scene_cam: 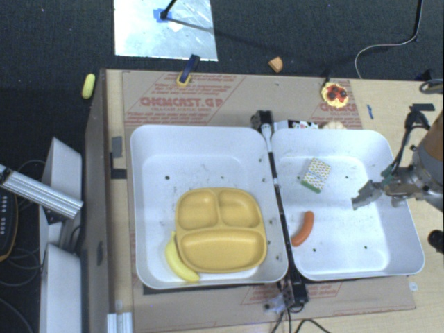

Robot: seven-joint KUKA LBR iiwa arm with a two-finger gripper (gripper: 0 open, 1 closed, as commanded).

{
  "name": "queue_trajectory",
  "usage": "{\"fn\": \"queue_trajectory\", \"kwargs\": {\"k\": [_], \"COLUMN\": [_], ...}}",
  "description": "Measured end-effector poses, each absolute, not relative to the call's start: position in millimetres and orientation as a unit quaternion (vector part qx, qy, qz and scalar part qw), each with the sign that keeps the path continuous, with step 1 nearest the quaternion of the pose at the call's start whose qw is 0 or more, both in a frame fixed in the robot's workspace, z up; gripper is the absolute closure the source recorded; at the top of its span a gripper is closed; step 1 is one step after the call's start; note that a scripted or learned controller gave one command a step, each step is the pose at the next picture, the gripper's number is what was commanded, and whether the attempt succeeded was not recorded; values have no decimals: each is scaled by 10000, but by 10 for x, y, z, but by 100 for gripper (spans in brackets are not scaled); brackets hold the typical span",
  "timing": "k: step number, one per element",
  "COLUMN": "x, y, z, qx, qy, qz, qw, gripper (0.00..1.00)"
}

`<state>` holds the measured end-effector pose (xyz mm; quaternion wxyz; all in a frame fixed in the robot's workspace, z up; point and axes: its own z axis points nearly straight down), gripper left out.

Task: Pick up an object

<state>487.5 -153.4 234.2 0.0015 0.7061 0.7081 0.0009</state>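
In the right bin (361,255) an orange sausage (302,228) lies near the left wall, and a small green-and-white box (316,175) rests further back. My gripper (365,195) hangs over the right part of this bin, right of the box and sausage, with nothing seen between its fingers. The left bin (159,158) holds a yellow divided tray (220,229) with a yellow banana (177,261) tucked at its front left edge.
A small round red-and-yellow item (335,94) and a tan piece (276,64) lie on the bench behind the bins. A yellow object (88,85) rests off the bench's left corner. The arm occupies the right rim of the right bin.
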Motion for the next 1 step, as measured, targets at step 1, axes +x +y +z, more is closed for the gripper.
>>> {"fn": "queue_trajectory", "kwargs": {"k": [1], "x": [4989], "y": [-1037], "z": [1588], "qx": [7059], "qy": [7084], "qz": [0], "qw": [-9], "gripper": [0]}}
